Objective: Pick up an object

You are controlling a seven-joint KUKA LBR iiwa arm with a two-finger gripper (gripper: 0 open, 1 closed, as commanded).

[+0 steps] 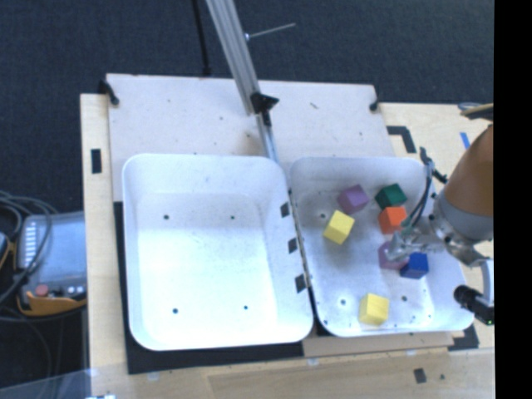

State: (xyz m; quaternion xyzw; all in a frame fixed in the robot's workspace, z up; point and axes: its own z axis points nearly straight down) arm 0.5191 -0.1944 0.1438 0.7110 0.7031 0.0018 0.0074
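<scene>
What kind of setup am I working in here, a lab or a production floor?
Most likely a robotics lab test bench. Two shallow white bins sit on a plywood bench, the right one holding small coloured blocks like the yellow cube, with the gripper down among them.

Robotics lab: bench [100,223], two white bins [208,248], camera mast [233,40], carpet.
</scene>
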